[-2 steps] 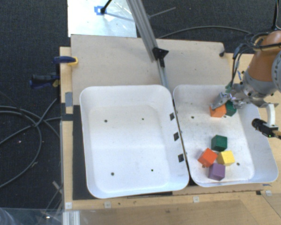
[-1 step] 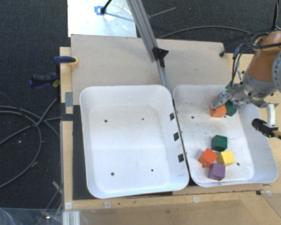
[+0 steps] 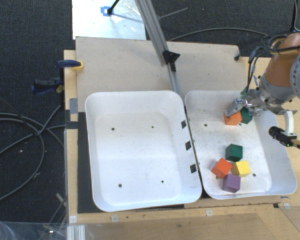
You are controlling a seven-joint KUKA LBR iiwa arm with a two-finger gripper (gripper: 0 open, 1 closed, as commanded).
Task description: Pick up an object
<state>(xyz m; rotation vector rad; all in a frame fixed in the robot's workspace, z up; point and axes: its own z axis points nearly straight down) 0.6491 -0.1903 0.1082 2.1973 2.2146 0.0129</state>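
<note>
Near edge of the right bin (image 3: 285, 184): purple block (image 3: 231, 182), with yellow (image 3: 241, 168), orange (image 3: 221, 167) and green (image 3: 234, 152) blocks. Farther back, the gripper (image 3: 242, 109) meets an orange cube (image 3: 233, 118); we cannot tell its state. We judge cubes light, rigid, best gripped on flat sides.

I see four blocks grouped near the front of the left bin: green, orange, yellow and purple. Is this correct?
Not quite. The camera view shows the green block, orange block, yellow block and purple block grouped near the front of the right bin, not the left bin. The colours and the count of four are correct.
</note>
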